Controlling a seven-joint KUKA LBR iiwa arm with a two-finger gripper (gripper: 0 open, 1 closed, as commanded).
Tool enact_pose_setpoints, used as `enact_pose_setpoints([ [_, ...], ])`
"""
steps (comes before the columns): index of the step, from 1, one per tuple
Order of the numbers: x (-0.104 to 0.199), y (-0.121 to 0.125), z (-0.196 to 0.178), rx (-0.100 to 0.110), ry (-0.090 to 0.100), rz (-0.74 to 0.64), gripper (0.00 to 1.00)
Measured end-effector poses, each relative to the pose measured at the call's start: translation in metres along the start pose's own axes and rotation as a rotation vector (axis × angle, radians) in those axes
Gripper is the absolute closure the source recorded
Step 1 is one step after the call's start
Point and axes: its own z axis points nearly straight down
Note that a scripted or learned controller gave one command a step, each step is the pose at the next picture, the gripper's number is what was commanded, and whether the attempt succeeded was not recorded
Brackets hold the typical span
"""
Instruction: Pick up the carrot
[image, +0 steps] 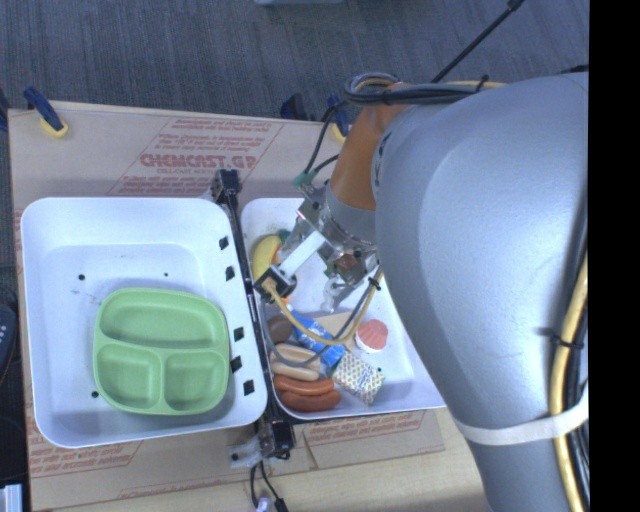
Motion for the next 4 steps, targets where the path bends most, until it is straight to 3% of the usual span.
enact_pose_setpoints([
  [1,-0.022,0.045,-0.001,-0.001,0.002,0.204,0.00],
  [2,-0.044,0.044,0.100,0.001,0.001,0.352,0.00],
  [3,0.049,0.021,-0.003,-0.001,0.005,0.299,0.00],
  [4,0.007,-0.022,0.000,0.000,0.001,0.301,0.00],
])
